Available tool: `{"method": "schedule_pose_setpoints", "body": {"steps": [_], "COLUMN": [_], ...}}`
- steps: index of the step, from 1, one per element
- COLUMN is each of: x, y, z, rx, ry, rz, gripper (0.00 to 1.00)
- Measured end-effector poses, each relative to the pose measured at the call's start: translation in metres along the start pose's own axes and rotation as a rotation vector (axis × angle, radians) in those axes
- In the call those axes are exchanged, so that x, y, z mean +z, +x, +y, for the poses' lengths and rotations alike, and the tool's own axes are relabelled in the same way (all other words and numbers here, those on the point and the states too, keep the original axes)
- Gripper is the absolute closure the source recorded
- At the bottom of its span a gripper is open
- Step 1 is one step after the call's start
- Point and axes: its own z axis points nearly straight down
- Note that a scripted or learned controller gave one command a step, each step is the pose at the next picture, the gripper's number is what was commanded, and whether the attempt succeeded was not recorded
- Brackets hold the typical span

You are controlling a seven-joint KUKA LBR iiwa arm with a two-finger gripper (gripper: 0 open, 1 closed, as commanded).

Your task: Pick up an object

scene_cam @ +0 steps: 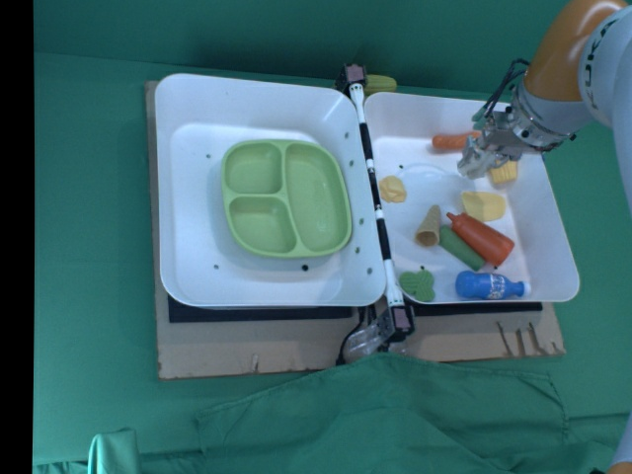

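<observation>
Hand (pixel 475 161) over right bin (pixel 553 265), finger state unclear, carrot (pixel 450 142) partly hidden behind it

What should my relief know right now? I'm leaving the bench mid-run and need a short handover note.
Gripper: low over the right bin's far side, beside a yellow corn piece and an orange carrot; nothing seen between its fingers.
Right bin also holds a cone, orange bottle, blue bottle and other toy food.
Left bin: green divided plate.
Done: no pick visible.
Left: grasp and lift one object.
</observation>
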Motion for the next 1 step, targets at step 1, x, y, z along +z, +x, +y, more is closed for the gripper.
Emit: {"method": "schedule_pose_setpoints", "body": {"steps": [1], "x": [0.0125], "y": [-0.0153], "z": [-0.037], "rx": [-0.002], "ry": [0.006], "rz": [0.004], "gripper": [1.0]}}
